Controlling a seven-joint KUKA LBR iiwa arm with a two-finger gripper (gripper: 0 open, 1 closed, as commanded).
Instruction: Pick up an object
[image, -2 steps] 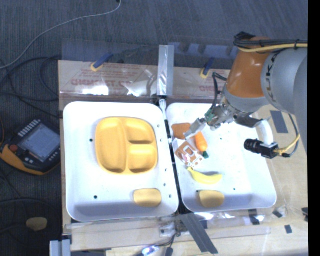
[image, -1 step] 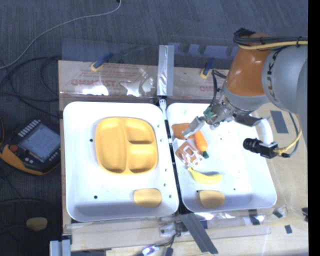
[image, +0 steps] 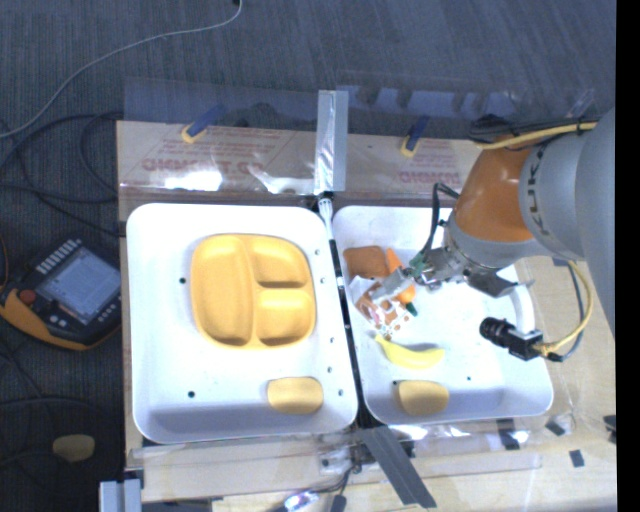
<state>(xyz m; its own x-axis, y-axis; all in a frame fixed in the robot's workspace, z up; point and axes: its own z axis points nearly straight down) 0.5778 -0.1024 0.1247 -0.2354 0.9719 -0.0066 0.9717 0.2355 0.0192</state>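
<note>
Teach pendant: on the dark floor left of the bench, grey screen, orange casing.

Left bin: white and shallow. It holds a yellow divided tray at centre and a tan oval piece by the near wall.

Right bin: white, touching the left bin along the middle divider. In its far left part lie an orange-brown block and, just nearer, a small cluster of white and orange objects. A yellow banana lies nearer still, with a tan oval piece by the near wall.

Gripper: low over the cluster at its right side, on the grey arm with the orange band. Jaw state cannot be told.
</note>
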